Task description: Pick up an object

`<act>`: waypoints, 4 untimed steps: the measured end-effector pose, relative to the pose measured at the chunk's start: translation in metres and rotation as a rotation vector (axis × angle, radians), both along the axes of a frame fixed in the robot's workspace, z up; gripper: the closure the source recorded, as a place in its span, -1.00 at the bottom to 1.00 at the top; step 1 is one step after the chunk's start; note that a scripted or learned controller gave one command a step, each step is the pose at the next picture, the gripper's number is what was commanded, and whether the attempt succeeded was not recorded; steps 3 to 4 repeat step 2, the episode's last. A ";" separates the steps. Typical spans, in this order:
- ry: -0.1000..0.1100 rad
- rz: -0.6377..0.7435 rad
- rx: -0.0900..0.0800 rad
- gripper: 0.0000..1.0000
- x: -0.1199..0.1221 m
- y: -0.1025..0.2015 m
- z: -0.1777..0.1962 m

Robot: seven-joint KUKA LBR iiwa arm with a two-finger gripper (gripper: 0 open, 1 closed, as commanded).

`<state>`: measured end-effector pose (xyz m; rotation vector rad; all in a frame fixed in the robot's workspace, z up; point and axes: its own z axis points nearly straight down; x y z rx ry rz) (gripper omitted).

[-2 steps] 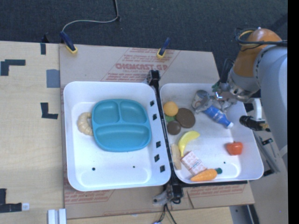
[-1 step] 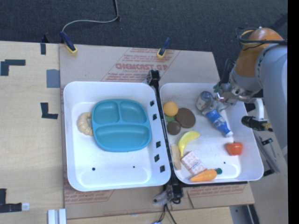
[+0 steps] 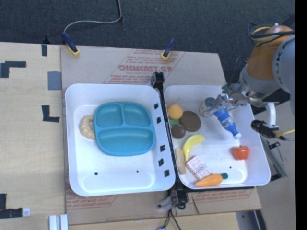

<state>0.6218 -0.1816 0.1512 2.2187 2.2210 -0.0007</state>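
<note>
Pincer (image 3: pixel 211 105) sits low over the upper part of the right bin (image 3: pixel 254 176), reaching in from the grey arm (image 3: pixel 268 66) with its orange band. I cannot tell from this angle whether it is open or closed, or whether anything is caught in it. Just beside it, toward the arm and a little nearer the front, I see a blue bottle (image 3: pixel 226 121) with a white cap lying tilted. Beyond the bottle rests a red tomato (image 3: pixel 240 152). On the pincer's other side lie a brown round piece (image 3: pixel 190 120) and an orange ball (image 3: pixel 175 111), with a smaller brown piece (image 3: pixel 178 131) by them. Nearer the front of the bin I see a yellow banana (image 3: pixel 192 143), a pink packet (image 3: pixel 197 166) and a carrot (image 3: pixel 209 180). Well apart from the pincer, the left bin (image 3: pixel 115 181) holds a blue divided plate (image 3: pixel 124 128), with a beige lump (image 3: pixel 87 126) touching its far edge. Both bins stand on a cardboard sheet (image 3: pixel 139 68) on the table (image 3: pixel 24 152).
</note>
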 end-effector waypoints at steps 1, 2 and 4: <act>0.000 0.001 0.002 1.00 0.029 0.030 0.048; 0.003 0.001 0.003 1.00 0.027 0.092 0.033; 0.003 0.001 0.003 1.00 0.027 0.092 0.033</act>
